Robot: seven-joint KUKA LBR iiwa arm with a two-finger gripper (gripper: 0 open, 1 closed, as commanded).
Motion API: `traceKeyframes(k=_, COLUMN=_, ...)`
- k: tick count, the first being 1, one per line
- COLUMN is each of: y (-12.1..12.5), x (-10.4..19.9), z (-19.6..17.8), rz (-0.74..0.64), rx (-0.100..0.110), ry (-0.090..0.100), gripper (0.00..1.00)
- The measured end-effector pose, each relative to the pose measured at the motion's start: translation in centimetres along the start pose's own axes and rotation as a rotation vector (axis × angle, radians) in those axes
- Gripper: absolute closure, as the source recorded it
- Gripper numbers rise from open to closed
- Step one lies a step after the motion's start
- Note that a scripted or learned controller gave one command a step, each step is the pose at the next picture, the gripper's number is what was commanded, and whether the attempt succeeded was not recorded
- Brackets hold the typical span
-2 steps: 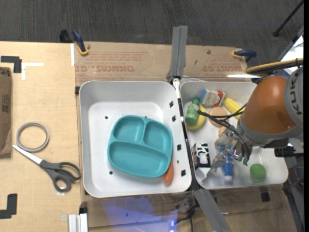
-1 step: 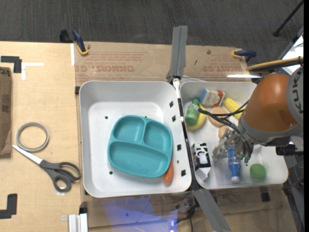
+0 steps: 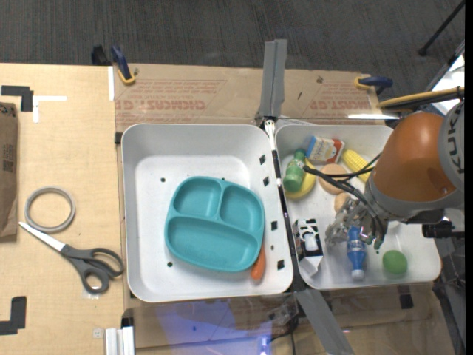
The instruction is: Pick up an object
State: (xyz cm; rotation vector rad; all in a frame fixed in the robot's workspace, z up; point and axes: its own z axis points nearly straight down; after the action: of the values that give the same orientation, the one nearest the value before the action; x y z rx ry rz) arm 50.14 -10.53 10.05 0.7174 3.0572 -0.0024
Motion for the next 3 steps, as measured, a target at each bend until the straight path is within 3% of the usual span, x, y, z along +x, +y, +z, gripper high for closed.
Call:
traceKeyframes(k=1, y=-3.5, x=0.9, z=0.9, rz=-0.058, rx=-0.001, ry=0.001, gripper=0.00)
traceKeyframes(k=2, y=1.7, x=-8.5, z=0.8, rz=-0.063, rx=-0.002, ry=-0.002, gripper=0.00)
traceKeyframes(k=3, y=-2.4, x=-6.3, z=0.8, rz=-0.162, rx=-0.002, ry=-0.001, gripper=0.00)
